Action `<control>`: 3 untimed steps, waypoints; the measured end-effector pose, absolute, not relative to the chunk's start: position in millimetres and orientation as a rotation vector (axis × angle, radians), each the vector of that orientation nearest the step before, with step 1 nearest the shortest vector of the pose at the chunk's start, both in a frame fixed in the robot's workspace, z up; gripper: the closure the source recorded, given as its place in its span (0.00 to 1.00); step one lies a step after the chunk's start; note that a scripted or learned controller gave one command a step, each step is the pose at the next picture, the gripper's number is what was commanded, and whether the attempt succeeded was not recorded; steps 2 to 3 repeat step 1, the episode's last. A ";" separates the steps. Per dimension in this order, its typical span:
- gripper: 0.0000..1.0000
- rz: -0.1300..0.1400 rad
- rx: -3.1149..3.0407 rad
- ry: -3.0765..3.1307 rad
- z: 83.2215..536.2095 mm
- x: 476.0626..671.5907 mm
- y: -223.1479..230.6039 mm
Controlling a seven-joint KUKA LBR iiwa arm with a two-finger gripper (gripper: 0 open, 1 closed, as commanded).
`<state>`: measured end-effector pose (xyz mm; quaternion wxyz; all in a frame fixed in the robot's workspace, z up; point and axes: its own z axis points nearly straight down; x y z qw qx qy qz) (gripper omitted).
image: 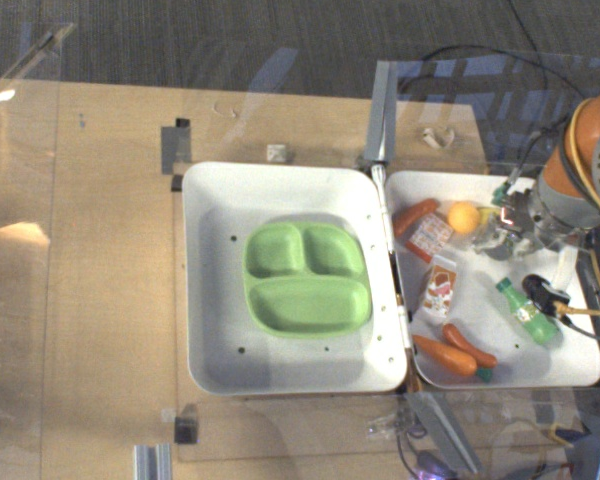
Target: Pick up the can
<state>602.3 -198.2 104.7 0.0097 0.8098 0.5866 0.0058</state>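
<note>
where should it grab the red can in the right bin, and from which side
Across the middle of the red can, coming straight down from above. It seems to lie on its side, slanted, so its round body is the narrow span to close on. The sausage lies close along one side, so room there looks tight.

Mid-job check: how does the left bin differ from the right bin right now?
The left bin holds one green divided plate; the right bin holds several small things, among them a green bottle and an orange fruit. The gripper hangs over the right bin, not the left bin. Both are shallow and white, side by side.
</note>
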 end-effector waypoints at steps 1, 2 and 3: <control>1.00 0.007 2.484 1.915 233.0 640.8 -146.0; 1.00 0.007 2.484 1.915 233.0 640.8 -146.0; 1.00 0.007 2.484 1.915 233.0 640.8 -146.0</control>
